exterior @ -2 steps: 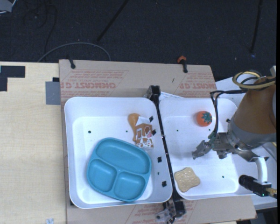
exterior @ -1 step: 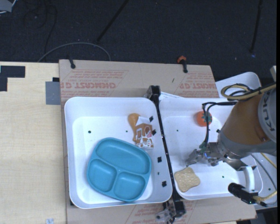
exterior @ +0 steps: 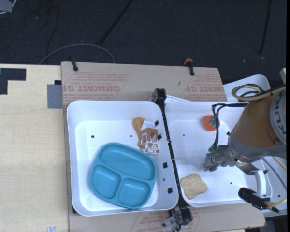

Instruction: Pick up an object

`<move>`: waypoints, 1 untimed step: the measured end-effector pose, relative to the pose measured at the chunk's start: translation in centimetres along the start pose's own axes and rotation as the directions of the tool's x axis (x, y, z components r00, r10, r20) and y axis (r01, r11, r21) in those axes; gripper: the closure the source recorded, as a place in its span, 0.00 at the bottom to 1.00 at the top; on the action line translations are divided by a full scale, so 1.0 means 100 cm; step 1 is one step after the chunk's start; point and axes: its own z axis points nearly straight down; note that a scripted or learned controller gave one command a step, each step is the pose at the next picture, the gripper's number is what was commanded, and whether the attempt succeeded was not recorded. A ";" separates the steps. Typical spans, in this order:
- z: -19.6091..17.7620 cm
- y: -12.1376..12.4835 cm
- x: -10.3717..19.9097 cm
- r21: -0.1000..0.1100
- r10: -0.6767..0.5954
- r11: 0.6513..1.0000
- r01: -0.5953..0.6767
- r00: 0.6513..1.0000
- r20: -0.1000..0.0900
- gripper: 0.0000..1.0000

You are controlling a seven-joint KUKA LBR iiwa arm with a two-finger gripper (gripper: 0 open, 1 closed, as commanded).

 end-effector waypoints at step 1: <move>-0.062 0.000 -0.005 -0.008 -0.008 1.000 0.008 1.000 0.003 1.00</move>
